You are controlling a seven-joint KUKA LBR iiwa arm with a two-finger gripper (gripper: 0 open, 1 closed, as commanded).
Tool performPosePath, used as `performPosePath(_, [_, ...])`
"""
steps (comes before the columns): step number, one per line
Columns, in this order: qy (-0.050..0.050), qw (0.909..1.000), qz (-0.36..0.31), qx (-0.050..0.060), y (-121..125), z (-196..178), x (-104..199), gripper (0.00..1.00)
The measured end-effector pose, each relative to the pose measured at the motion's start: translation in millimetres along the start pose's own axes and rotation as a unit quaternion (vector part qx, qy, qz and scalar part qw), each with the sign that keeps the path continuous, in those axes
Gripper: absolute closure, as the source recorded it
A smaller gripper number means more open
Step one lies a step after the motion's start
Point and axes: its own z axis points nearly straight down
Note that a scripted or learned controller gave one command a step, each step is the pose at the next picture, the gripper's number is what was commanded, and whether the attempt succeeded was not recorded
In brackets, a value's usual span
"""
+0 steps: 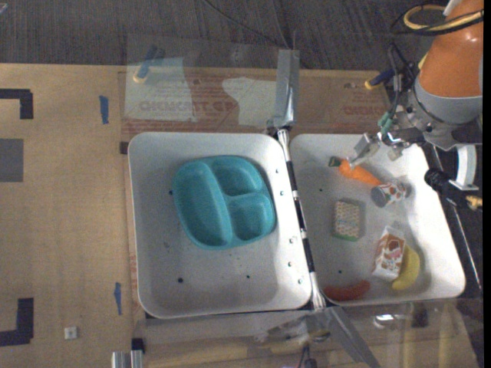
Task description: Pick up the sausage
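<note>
Nothing picked yet: sausage [347, 290] lies untouched at the right bin's [449, 286] bottom edge, lower right of frame. My gripper [376, 146] hovers upper right near the carrot [359, 172], fingers spread, holding nothing. Full approach and grasp remain.

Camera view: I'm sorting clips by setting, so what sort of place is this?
Probably a robotics lab bench: two shallow white bins sit side by side on taped cardboard, toy food like the red sausage lies in one, and cables trail over carpet.
</note>
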Motion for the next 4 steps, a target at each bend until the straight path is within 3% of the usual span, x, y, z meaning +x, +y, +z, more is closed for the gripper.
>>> performPosePath(1, [0.000,0.9988,0.048,0.000,22,-8,38,0.00])
performPosePath(2, [0.000,0.9977,0.067,0.000,57,-8,8,0.00])
performPosePath(3, [0.000,0.9779,0.209,0.003,53,37,10,0.00])
performPosePath(4, [0.000,0.9909,0.134,0.002,40,82,-69,0.00])
